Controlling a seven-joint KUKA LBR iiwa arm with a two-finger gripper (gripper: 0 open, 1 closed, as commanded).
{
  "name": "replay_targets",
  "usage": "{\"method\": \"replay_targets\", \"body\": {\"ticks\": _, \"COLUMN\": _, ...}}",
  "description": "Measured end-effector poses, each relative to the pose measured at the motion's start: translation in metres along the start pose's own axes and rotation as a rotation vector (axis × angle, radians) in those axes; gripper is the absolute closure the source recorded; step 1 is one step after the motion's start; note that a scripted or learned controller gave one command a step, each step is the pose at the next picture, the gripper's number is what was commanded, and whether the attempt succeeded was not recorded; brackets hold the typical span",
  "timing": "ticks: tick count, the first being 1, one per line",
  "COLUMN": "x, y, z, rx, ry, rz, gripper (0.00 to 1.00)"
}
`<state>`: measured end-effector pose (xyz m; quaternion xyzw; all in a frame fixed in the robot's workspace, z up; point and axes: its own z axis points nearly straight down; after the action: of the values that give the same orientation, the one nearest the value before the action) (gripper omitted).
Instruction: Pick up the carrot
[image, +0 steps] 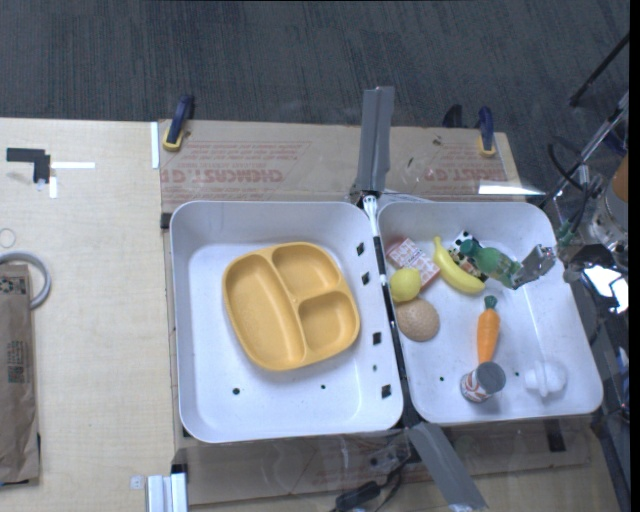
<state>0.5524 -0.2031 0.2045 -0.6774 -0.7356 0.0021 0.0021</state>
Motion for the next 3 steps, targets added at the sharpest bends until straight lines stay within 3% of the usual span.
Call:
{"method": "replay_targets", "body": {"ticks": 1, "x": 0.042, "y": -0.04, "z": 0.036, "rx": 0.004, "ry": 0.002, "rz": 0.154, "gripper": 0.0}}
{"method": "replay_targets", "body": {"ticks": 2, "x": 0.022, "y": -0.035, "z": 0.04, "rx": 0.002, "ry": 0.0, "rz": 0.459, "gripper": 0.0}}
{"method": "replay_targets", "body": {"ticks": 3, "x": 0.049, "y": -0.06, "z": 0.116, "rx": 0.0, "ry": 0.002, "rz": 0.293, "gripper": 0.0}}
